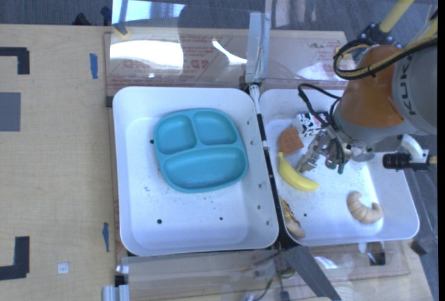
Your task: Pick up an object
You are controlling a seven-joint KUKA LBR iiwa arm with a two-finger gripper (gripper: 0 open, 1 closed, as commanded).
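Observation:
In the right bin [396, 216] lie a yellow banana [297, 177], a brown toast-like piece [290, 140], a small black-and-white object [306, 124], a tan croissant [364, 207] and a brownish pastry [293, 220] against the front left wall. My gripper [322, 160] hangs low over this bin, just right of the banana's upper end, and it is open. One metal finger [306, 162] sits right beside the banana, and nothing lies between the fingers. The orange-banded wrist [368, 101] hides the bin's back right part.
The left bin [139, 223] holds a blue divided plate [200, 149]. A metal divider [256, 49] and clear panels stand behind the bins. Black cables [316, 94] loop off the wrist. A wooden bench surface [49, 174] lies to the left.

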